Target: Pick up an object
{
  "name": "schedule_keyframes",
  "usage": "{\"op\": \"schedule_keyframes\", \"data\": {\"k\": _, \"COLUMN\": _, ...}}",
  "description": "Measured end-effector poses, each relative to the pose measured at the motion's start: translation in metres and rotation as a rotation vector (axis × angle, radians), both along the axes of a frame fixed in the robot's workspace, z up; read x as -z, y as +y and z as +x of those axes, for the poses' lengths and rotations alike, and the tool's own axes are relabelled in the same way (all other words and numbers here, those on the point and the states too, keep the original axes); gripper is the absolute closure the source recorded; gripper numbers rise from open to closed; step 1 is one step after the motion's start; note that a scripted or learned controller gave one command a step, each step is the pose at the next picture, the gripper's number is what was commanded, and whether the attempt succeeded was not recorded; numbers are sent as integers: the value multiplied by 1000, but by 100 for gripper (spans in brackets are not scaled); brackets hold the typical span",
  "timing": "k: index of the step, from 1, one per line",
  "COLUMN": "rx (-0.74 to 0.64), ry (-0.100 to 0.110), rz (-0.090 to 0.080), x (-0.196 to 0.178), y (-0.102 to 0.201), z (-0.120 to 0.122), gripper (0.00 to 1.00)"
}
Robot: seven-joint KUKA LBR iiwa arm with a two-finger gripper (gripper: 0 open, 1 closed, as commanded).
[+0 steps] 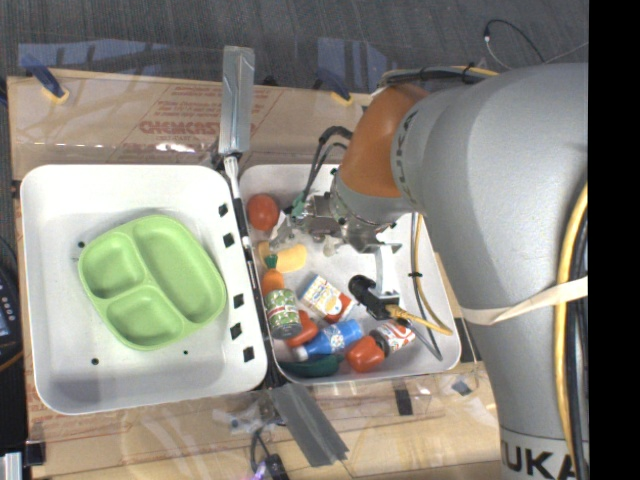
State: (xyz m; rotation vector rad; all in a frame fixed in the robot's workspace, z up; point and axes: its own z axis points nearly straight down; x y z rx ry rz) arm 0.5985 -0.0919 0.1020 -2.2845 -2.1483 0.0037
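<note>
claw (312, 220) above right bin (425, 353), yellow toy (291, 259) just below

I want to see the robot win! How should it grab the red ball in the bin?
Probably from straight above, the claw closing across the middle of the red ball. It is round, so any pair of opposite sides works. It sits close to the right bin's left wall, so fingers should go on its near and far sides, not wall-side.

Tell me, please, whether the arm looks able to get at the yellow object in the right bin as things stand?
Probably yes. The yellow object lies uncovered near the right bin's left wall, just below the gripper. Neighbours, like the red ball above it, stand close by.
</note>
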Motion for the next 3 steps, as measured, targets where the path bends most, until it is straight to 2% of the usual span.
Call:
{"op": "schedule_keyframes", "data": {"k": 1, "rx": -219, "ry": -2, "rz": 0, "x": 10, "y": 2, "z": -4, "gripper": 0}}
{"op": "schedule_keyframes", "data": {"k": 2, "rx": -222, "ry": -1, "rz": 0, "x": 0, "y": 2, "z": -3, "gripper": 100}}
{"op": "schedule_keyframes", "data": {"k": 3, "rx": -223, "ry": -1, "rz": 0, "x": 0, "y": 2, "z": -3, "gripper": 0}}
